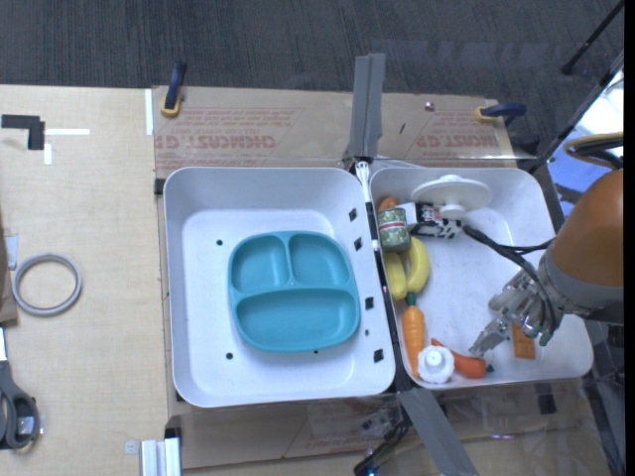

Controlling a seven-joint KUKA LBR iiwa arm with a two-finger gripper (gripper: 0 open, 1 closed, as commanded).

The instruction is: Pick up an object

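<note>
My gripper [493,325] hangs low over the right bin [556,226], near its front right corner. Its fingers [482,342] point left and stand apart, open, with nothing between them. A small orange block [523,346] lies just beside the gripper's body on the bin floor. To its left lie a white bottle-like item [435,363] and a red-orange piece [472,368]. Further left are a carrot [414,329], a banana [410,270] and a green-labelled can [394,227].
A white disc [451,192] and a black-and-white item [438,218] sit at the back of the right bin, with a black cable [496,244] running toward the arm. The left bin [189,296] holds a teal divided plate [294,291]. A tape roll [45,284] lies on the bench at left.
</note>
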